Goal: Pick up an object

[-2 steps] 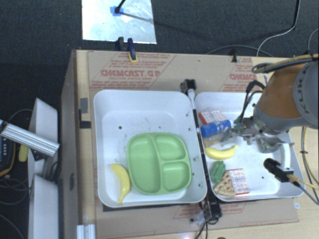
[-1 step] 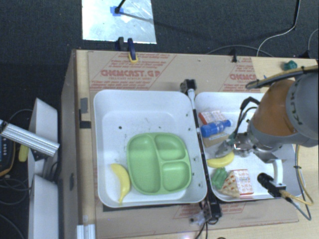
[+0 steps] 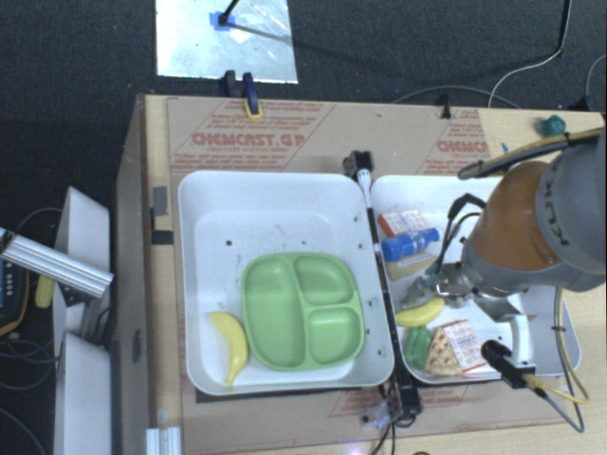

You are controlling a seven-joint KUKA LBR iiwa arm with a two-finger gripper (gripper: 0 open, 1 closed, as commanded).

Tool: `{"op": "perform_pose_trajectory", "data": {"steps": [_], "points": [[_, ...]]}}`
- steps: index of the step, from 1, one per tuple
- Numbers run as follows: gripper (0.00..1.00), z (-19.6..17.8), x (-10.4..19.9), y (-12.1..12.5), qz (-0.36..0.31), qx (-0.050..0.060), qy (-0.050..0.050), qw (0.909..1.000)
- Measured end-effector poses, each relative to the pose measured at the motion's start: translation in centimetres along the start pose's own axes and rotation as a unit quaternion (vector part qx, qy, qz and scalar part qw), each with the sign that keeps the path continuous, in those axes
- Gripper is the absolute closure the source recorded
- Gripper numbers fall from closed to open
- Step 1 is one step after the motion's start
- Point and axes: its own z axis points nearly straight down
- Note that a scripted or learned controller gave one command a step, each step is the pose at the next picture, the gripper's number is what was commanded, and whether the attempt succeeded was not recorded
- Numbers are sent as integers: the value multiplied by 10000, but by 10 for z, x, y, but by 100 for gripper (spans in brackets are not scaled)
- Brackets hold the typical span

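Arm reaches in from right over right bin (image 3: 391, 193); claw (image 3: 438, 284) sits low at bin's left-middle, state cannot be told. Right bin: banana (image 3: 420, 313) just beside claw, snack packet (image 3: 453, 345) near, blue bottle (image 3: 409, 245) and red-white packet (image 3: 402, 222) far. Left bin (image 3: 275, 197): green divided plate (image 3: 303, 310), second banana (image 3: 230, 344) at its near-left.

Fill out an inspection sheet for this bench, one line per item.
Surface: two white bins, left bin and right bin, on a printed board.
Job's things: green divided plate and a banana in the left bin; a second banana, blue bottle, red-and-white packet and snack packet in the right bin.
Clutter: nothing seen.
Grippers: the gripper is low over the right bin, beside the second banana.
Cables: black cable behind the bench.
Surroundings: dark carpet, metal sheet.
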Motion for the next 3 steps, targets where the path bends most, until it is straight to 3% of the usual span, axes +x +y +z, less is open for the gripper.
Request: {"op": "perform_pose_trajectory", "data": {"steps": [1, 2, 3], "points": [[0, -1, -19, 82, -4, -6, -6, 10000], [0, 0, -20, 26, 5, 1, -3, 10000], [0, 0, -7, 1, 5, 0, -1, 10000]]}}
